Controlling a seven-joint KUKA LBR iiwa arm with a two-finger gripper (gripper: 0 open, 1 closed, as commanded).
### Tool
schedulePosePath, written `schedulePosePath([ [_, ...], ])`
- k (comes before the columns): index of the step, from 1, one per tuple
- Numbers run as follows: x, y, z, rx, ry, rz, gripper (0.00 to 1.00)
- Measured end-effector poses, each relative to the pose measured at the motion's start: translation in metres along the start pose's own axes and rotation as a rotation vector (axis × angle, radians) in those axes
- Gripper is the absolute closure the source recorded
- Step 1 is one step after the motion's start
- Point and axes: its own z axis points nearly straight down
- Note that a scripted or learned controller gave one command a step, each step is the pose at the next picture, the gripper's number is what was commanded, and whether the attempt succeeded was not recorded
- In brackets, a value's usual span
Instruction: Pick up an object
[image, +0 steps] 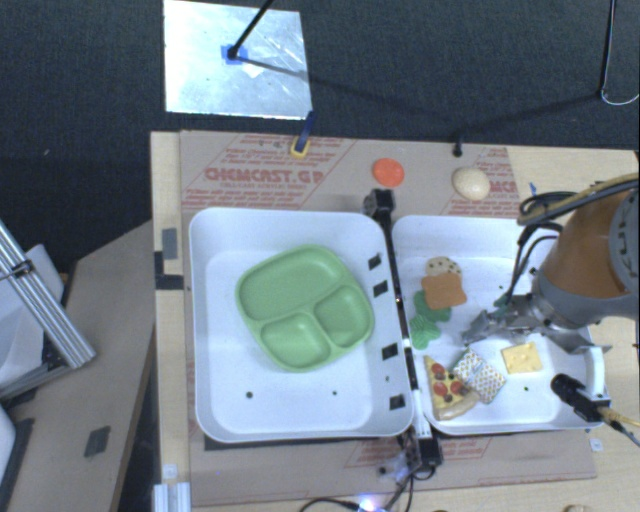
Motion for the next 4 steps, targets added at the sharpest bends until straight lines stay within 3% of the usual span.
schedulePosePath([
  [1, 0.0, 0.001, -0.011, -0.003, -0.001, -0.001, 1.0],
  [3, -0.015, -0.007, -0.115, -0.006, -0.003, 0.0, 1.0],
  [4, -0.015, -0.006, -0.142, -0.005, -0.002, -0.003, 1.0],
])
